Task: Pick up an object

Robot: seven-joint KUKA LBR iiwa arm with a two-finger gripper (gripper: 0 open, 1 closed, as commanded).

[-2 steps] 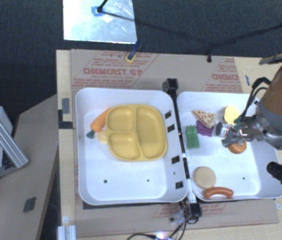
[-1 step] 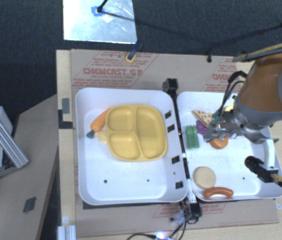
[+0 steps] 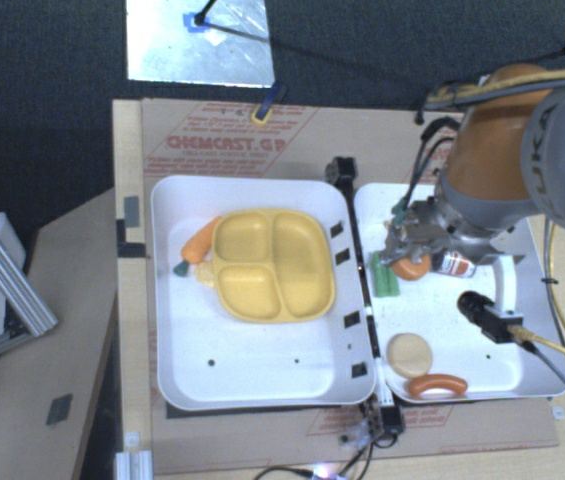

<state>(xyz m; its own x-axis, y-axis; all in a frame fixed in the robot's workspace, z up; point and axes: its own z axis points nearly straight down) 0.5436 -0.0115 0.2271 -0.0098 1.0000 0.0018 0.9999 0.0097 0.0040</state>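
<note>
Your arm (image 3: pixel 527 138) reaches in from the right, its grey body bent downward with the orange band sitting just above the wrist. The gripper (image 3: pixel 409 253) hangs low at the end, pointing down and toward the left. Cables trail along the wrist.

plate (image 3: pixel 267 265) in left bin (image 3: pixel 177 368), carrot (image 3: pixel 200 240) beside.

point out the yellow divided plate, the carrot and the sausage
yellow divided plate (image 3: pixel 267 265): camera view, on the ridge between its compartments
carrot (image 3: pixel 200 240): camera view, middle of its orange body, left of the plate
sausage (image 3: pixel 436 386): camera view, middle of its length, right bin's near edge
</note>
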